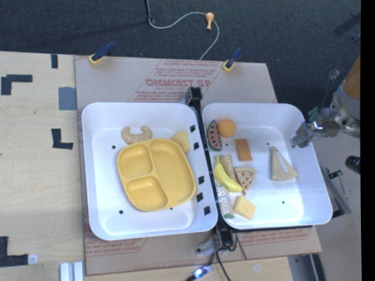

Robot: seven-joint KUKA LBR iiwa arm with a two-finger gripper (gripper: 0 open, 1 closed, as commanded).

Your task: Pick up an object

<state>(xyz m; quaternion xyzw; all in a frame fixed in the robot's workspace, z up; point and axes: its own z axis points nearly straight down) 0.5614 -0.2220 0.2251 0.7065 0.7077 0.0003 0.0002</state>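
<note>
The right bin (304, 206) holds several toy foods: a watermelon slice (213, 135), an orange (227, 127), a brown block (243, 150), a banana (226, 178), a pizza slice (245, 177), a yellow cheese cube (244, 207) and a pale wedge (282, 166). My gripper (303, 134) hangs over the bin's right rim, up and to the right of the pale wedge and apart from it. Nothing shows in its grasp.
The left bin (94, 157) holds a yellow divided plate (156, 174), a beige curved piece (136, 134) and a small yellow piece (181, 139). Black clips (194, 96) join the bins along the middle wall. Two clamps (101, 52) pin the cardboard at the back.
</note>
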